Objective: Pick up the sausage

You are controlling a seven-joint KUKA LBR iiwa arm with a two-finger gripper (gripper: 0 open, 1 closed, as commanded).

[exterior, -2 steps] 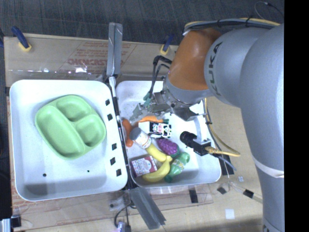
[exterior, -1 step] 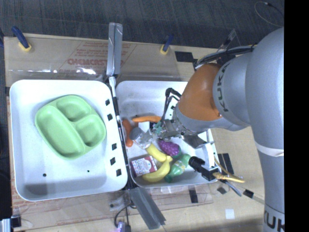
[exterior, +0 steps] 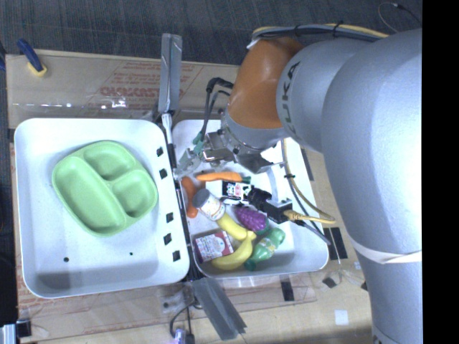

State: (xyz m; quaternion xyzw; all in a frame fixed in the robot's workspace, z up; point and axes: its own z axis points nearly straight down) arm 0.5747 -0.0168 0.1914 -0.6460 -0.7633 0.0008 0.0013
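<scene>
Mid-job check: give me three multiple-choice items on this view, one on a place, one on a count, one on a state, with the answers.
1. Where does the light green divided plastic plate lie?
A. in the left white bin
B. in the right white bin
C. on the bench outside both bins

2. How many compartments does that plate have?
A. two
B. three
C. five

3. How does the yellow plastic banana lie?
A. alone in its bin
B. hanging from the arm
C. among other toy food, beside the purple grapes

Answers: 1 A, the plate sits within the left bin's walls. 2 B, three hollows show. 3 C, it lies in the crowded right bin near the grapes.
</scene>
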